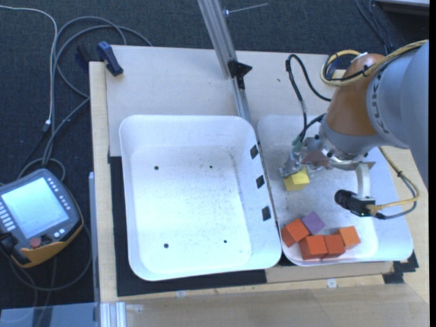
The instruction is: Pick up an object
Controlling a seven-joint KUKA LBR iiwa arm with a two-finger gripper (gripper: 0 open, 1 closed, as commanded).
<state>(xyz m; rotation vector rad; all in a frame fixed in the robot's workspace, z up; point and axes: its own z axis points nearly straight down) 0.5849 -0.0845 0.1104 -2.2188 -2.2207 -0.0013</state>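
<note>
Touching: yellow block (297, 180) at claw (295, 169) tips | right bin (388, 240)

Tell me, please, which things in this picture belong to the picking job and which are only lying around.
For the job:
gripper, right above the yellow block
yellow block
orange blocks
purple block
right bin, which holds the blocks

Lying about:
left bin
handheld control pendant on the floor
blue clamp at the bench corner
cables
</note>
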